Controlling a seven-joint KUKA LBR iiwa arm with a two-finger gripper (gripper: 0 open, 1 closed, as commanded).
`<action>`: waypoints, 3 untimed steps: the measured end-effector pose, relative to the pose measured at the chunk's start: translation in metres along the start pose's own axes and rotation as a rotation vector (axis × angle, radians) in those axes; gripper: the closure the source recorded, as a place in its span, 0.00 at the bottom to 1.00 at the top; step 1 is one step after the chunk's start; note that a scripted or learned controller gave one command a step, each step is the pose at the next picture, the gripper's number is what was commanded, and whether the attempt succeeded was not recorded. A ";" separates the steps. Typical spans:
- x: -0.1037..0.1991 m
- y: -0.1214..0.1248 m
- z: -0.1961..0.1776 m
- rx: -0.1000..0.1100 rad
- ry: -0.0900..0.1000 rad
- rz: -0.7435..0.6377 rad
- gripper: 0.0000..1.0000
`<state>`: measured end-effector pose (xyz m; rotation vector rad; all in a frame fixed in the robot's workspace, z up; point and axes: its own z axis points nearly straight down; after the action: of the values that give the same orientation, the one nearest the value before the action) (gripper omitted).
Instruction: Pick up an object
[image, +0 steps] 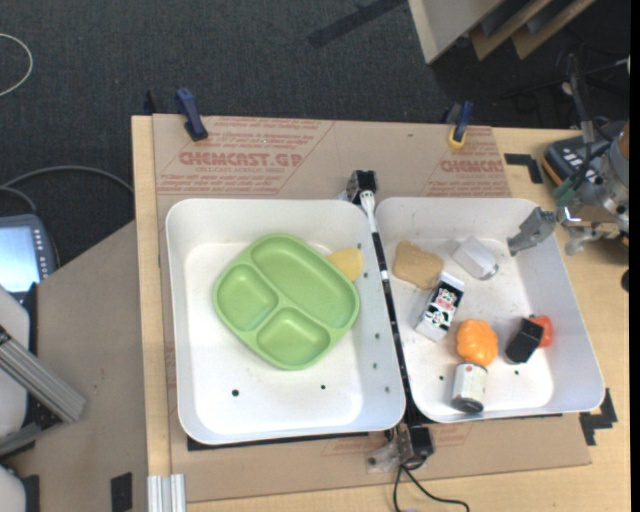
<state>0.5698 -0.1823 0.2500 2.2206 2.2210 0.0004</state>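
Note:
The right bin (560, 395) holds several small objects. A tan slab (416, 263) lies at its back left, with a pale grey block (477, 258) to the right of it. Below them is a black-and-white carton (440, 308), then an orange fruit (478, 341). A black and red piece (529, 338) sits to the fruit's right, and a small white jar (467, 387) stands near the front wall. My gripper (545, 228) hangs over the bin's back right corner, up and to the right of the grey block, touching none of the objects.
The left bin (200, 400) bears a green divided plate (285, 299) with a yellow piece (347, 263) at its right rim. A black cable (380, 275) runs along the seam between the bins. Clamps (190, 112) hold the brown board at the back.

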 end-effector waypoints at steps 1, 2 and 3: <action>-0.017 -0.059 0.107 0.012 0.005 0.004 0.00; 0.060 -0.092 0.168 0.006 0.006 -0.004 0.00; 0.056 -0.091 0.155 -0.002 -0.001 0.001 1.00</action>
<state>0.4794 -0.1267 0.0946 2.2210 2.2180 0.0014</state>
